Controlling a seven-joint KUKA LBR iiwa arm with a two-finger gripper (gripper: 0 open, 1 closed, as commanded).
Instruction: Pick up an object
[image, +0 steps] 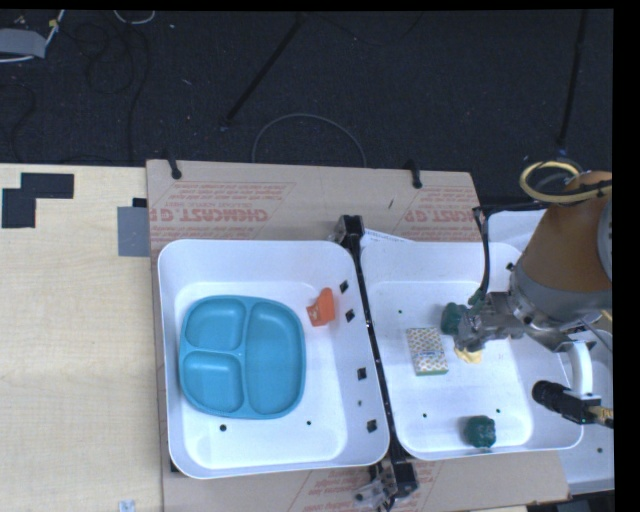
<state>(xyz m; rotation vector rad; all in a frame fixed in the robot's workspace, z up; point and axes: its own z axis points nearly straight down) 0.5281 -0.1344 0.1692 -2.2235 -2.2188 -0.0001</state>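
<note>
Low by the right bin's (405, 300) front rim, a green lump (479, 431); pincer (462, 335) grip unreadable.

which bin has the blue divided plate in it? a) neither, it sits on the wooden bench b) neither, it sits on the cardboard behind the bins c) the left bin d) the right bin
c: the blue divided plate lies flat inside the left bin, with a small orange object just to its right, while the gripper works over the right bin.
</note>
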